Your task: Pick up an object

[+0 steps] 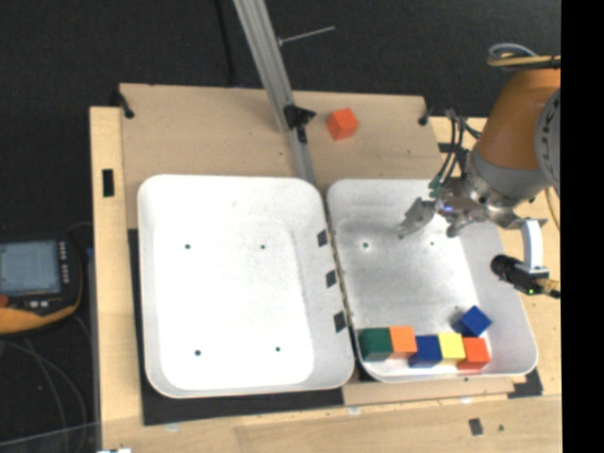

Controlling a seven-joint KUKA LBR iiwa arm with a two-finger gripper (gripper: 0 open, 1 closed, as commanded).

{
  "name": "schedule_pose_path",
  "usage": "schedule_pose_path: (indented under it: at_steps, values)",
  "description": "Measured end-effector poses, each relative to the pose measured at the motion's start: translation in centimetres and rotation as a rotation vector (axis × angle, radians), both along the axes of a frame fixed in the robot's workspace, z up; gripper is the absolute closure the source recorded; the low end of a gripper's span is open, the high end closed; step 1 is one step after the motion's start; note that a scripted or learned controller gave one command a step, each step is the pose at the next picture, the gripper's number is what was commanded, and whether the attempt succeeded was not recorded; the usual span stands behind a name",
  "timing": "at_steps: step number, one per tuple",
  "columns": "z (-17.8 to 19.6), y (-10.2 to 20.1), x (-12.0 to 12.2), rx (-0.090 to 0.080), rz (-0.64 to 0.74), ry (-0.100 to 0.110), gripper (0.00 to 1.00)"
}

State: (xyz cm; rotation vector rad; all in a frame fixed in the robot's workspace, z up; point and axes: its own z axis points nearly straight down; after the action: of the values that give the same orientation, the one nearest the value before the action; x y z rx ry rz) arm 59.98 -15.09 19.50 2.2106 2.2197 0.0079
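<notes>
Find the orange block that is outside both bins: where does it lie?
The orange block lies on the bare bench board behind the two bins, just right of the slanting metal rail.

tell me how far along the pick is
Nothing looks done yet: the blocks sit along the near edge of the right bin, green, orange, blue, yellow, red, with another blue behind. The gripper hovers over the bin's far part, holding nothing. Left: descend, grasp, lift.
</notes>
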Motion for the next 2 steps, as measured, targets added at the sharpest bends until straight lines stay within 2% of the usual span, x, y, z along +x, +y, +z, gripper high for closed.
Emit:
schedule_pose_path:
  at_steps: [1, 2]
  values:
    - [-1.1, -5.4, -0.4, -0.002, -0.009, 0.008, 0.00]
    - [-10.0, -1.4, -3.1, -0.001, -0.002, 0.007, 0.00]
